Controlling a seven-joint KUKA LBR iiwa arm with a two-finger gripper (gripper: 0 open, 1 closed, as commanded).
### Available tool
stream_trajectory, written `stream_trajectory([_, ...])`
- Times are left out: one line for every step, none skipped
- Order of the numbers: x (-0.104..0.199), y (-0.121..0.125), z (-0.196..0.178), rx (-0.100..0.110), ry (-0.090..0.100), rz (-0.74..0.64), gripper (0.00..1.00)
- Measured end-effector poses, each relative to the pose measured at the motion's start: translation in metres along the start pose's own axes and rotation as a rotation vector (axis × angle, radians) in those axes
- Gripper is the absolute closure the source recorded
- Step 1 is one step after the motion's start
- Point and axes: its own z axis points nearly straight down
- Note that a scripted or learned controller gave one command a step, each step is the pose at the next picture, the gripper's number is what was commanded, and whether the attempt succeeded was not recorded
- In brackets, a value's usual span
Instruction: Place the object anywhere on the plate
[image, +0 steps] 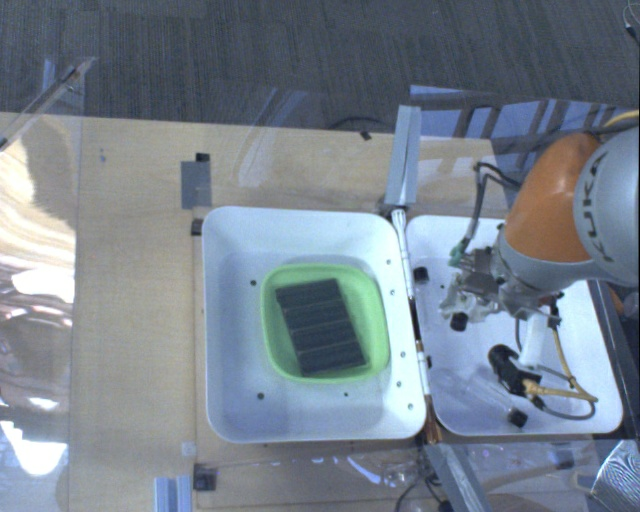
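A green square plate (276, 300) sits in the middle of the left white bin (225, 330). On the plate lies a dark grey ribbed rectangular object (320, 326), flat and slightly turned. My gripper (467, 297) hangs over the right white bin (440, 400), well to the right of the plate and apart from the object. The grey wrist and the orange band (545, 215) of the arm cover most of it from above.
A raised divider (412, 310) separates the two bins. Small black bits (421, 272) lie on the right bin's floor, and a black and yellow cable (530, 385) loops below the wrist. A metal post (403, 160) stands behind the bins.
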Motion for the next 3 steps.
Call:
stream_trajectory([0.120,-0.009,-0.016,-0.002,0.002,-0.055,1.00])
stream_trajectory([0.120,-0.009,-0.016,-0.002,0.002,-0.055,0.00])
stream_trajectory([0.072,0.016,-0.035,-0.003,-0.001,0.035,0.00])
